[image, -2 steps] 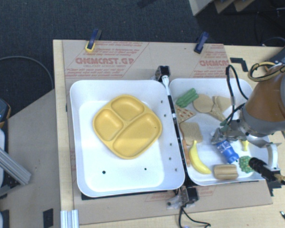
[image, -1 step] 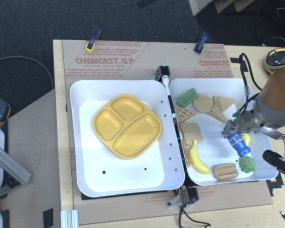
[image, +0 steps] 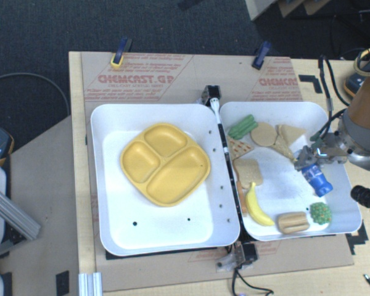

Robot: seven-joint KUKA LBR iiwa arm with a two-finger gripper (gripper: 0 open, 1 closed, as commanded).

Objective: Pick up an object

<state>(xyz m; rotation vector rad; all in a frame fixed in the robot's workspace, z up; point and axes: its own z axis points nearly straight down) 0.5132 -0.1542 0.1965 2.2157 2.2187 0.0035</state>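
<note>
Left bin (image: 105,184), white and shallow, nearest the camera along its front rim: holds one yellow plate (image: 165,163) with three compartments, lying flat near the middle.

Right bin (image: 339,224), touching the left one along a clipped seam. Contents, left to right: waffle piece (image: 238,148) beside the seam; bread slice (image: 249,172); banana (image: 256,206) just below the bread; green pepper (image: 242,127) at the back; round biscuit (image: 264,134); bun (image: 293,222) at the front rim; blue bottle (image: 316,180) lying tilted; green broccoli piece (image: 320,213) just beside the bun.

Pincer (image: 309,159): low over the right bin, at the upper end of the blue bottle; open or closed cannot be told, and no grip is visible.

Handling, judged: blue bottle looks light, stiff and smooth, so likely to slip or roll; best taken across its middle.

Table (image: 172,79): brown board printed "CHEMCAST", in red, clamped at the back by two blue clips (image: 119,50).
</note>
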